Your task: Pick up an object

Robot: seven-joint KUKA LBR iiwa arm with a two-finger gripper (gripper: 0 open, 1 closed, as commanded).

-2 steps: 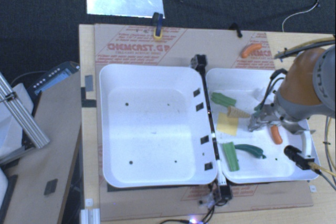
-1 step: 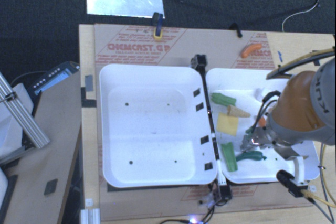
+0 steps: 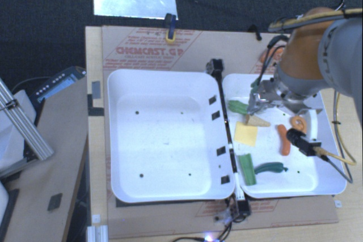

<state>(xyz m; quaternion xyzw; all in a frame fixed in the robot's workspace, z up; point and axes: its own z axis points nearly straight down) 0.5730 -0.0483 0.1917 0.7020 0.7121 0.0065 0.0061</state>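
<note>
Where tool (image 3: 251, 110) hangs, tan wedge (image 3: 260, 121), long axis left-right, tip rightward.

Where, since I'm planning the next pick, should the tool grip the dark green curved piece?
Probably across the middle of the dark green curved piece, from straight above: it lies flat and slender, with nothing against its long sides.

Clutter crowds my gripper (image 3: 253, 109): a light green piece (image 3: 237, 106) just beside it toward the left bin (image 3: 164, 139), and a tan wedge (image 3: 259, 121) and yellow square (image 3: 246, 134) just beneath. Beyond them, that bin's floor lies open.
</note>
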